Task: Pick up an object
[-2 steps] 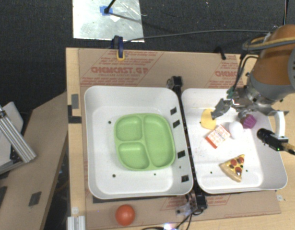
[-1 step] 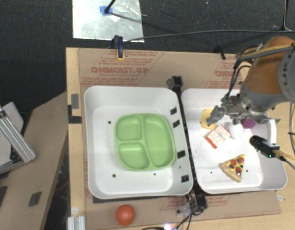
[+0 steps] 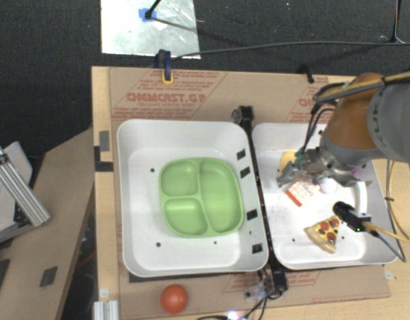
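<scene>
While the gripper (image 3: pixel 291 173) hangs low in the right bin (image 3: pixel 289 229), centre-right of the frame, the step in hand reads as the reach onto a target, not a lift. I can't tell if it is released or clenched, since the wrist covers it from above. Nothing is visibly held.

Candidate objects:
- A yellow item (image 3: pixel 287 159) is right at the gripper's upper-left side, touching or just beside it, can't say which.
- A small red-and-white box (image 3: pixel 298 193) is just below the gripper.
- A toy pizza slice (image 3: pixel 324 234) lies lower in the same bin, apart from the gripper.

The left bin (image 3: pixel 145 145) holds a green divided plate (image 3: pixel 201 197). An orange ball (image 3: pixel 173 298) sits on the bench at bottom of frame, outside both bins.

The next move likely calls for settling on one item, yellow or box, closing squarely on it, then lifting straight up. The two are close together, so there is a risk of nudging one away.
</scene>
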Robot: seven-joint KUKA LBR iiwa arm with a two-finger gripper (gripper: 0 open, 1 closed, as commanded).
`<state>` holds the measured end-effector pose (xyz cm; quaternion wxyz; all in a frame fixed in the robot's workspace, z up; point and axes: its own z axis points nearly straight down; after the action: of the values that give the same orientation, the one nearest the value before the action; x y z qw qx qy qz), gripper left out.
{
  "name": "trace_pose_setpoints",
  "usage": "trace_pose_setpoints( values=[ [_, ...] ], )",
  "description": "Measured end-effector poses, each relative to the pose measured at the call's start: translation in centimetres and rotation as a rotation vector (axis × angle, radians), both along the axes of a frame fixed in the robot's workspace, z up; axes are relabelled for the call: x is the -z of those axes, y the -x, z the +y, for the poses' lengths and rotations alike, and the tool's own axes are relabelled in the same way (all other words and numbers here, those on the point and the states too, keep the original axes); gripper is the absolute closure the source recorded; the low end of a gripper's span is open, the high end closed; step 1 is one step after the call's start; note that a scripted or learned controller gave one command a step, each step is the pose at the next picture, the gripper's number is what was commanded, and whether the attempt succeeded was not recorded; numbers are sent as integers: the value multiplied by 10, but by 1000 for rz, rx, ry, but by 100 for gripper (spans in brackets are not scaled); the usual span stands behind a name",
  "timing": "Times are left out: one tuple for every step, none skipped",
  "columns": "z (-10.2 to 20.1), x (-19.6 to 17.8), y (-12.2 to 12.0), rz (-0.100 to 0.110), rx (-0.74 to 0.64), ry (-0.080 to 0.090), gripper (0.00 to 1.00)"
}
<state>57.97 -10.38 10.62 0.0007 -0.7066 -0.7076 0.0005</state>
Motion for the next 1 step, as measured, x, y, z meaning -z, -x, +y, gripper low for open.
trace_pose_setpoints(
  values=[
    [0,-14,-1,-5,0,1,100]
  ],
)
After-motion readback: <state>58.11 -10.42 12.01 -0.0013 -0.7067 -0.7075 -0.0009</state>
